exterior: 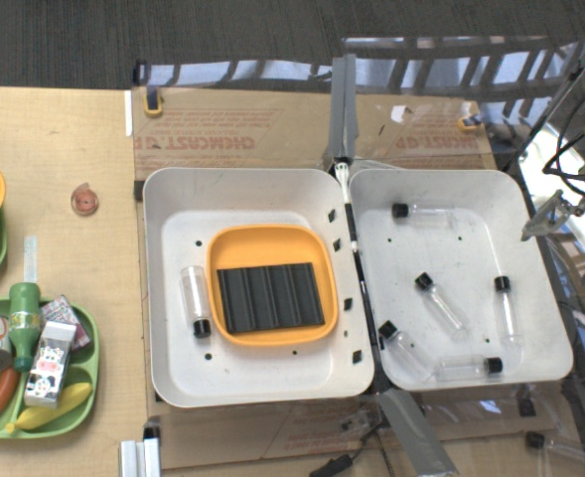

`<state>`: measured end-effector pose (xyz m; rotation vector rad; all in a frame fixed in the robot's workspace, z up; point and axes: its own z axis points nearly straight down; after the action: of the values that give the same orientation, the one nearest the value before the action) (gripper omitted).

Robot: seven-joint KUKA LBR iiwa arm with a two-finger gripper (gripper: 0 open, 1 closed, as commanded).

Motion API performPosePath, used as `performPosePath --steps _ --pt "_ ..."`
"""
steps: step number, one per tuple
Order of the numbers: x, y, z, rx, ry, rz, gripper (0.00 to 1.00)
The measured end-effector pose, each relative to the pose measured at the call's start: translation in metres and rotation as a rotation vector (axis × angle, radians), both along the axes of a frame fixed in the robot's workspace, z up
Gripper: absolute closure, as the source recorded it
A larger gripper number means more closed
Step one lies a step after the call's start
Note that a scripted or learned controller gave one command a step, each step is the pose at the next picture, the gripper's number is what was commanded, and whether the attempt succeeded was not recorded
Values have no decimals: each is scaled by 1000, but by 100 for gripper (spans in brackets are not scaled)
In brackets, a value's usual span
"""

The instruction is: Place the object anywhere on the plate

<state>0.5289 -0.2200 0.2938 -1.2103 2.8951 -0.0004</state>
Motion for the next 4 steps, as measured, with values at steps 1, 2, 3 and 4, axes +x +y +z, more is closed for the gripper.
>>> performPosePath --steps 1,2,3,4 --pt "18 0 -8 0 -1 314 0" --pt "23 -1 20 0 -2 595 0" --pt "41 -1 -1 2 -1 624 0" --pt "64 0 -29 2 -1 919 0"
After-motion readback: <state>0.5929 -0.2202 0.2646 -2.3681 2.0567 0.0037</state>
